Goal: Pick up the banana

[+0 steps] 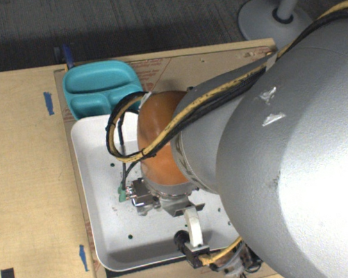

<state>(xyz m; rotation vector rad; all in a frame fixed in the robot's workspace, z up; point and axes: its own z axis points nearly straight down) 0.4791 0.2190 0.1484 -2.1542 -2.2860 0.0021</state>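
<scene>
Banana task: arm [279, 151] over white bin [99, 178].

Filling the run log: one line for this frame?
arm: over white bin, covering part of it | teal tray: bin's far edge | grasp: unconfirmed

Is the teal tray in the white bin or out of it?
Out: the teal tray lies beyond the white bin's far rim.
</scene>
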